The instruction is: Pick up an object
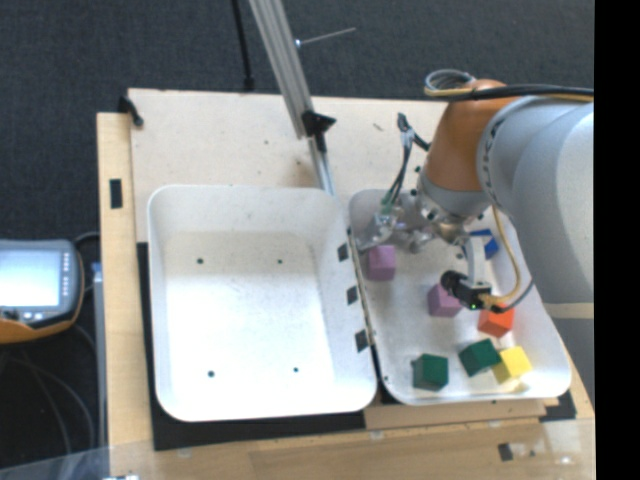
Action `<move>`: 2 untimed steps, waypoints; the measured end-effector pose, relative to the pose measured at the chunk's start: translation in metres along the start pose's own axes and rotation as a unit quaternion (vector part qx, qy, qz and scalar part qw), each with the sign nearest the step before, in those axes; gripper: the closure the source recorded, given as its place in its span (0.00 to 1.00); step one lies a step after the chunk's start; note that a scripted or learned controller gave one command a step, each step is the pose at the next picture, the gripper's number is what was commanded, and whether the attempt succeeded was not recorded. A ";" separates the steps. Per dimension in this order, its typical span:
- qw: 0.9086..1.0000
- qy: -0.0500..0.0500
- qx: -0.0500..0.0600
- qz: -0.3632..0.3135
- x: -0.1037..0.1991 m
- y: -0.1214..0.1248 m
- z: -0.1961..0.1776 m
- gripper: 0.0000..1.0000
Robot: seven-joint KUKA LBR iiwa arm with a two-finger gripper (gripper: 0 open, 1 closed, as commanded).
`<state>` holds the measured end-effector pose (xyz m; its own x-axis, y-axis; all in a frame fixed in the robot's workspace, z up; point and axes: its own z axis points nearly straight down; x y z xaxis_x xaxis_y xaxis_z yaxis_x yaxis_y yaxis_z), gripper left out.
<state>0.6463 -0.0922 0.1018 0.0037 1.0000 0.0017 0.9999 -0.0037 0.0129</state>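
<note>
The grey arm point(530, 188) reaches into the right white bin point(400, 383) at centre right of the frame. Its jaws point(385, 230) sit directly above a matte purple cube point(380, 261); whether they grip it cannot be told.

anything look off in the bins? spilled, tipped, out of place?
Nothing stands out. The blocks all lie inside the right bin: purple block below the gripper, another purple block, plus orange, yellow and two green blocks. Nothing has spilled onto the bench.
</note>
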 end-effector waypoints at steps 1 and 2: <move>1.000 -0.001 0.005 0.000 -0.003 0.001 0.004 0.00; 1.000 -0.002 0.001 -0.001 -0.016 -0.046 -0.231 0.00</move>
<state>0.5976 -0.1089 0.3322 0.0009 1.0000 -0.0025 0.9999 -0.0009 0.0108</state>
